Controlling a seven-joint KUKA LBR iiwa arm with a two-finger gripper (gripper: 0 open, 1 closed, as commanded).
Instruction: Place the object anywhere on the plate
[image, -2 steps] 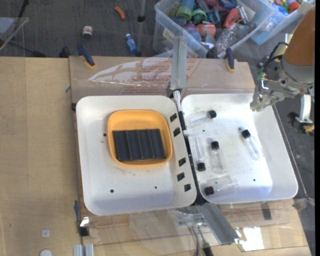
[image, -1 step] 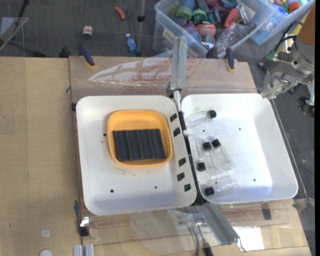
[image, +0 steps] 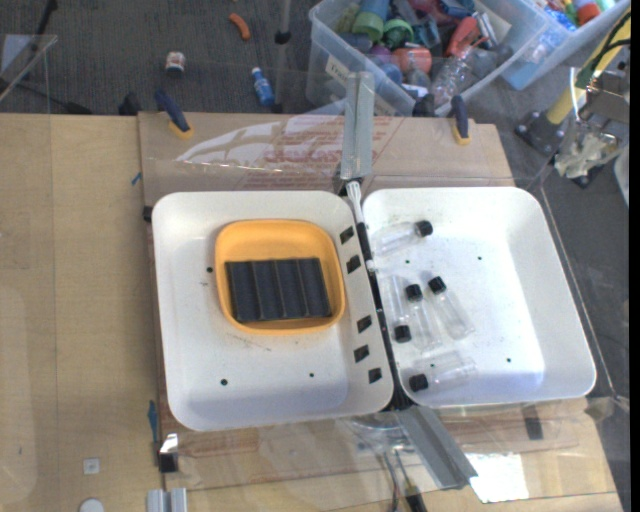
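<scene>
We count one orange plate (image: 280, 274) in the left bin (image: 190, 390), one dark ribbed block (image: 279, 290) on it; five clear black-capped vials (image: 430, 310) in the right bin (image: 520, 260).

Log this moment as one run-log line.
plate: left bin, holds dark ridged block | vials: right bin, black caps, lying loose | placement: not done

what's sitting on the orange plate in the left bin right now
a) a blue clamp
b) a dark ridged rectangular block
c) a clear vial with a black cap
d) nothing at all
b, a dark ridged block lies on the orange plate in the left bin, while the clear black-capped vials lie in the right bin.
</scene>
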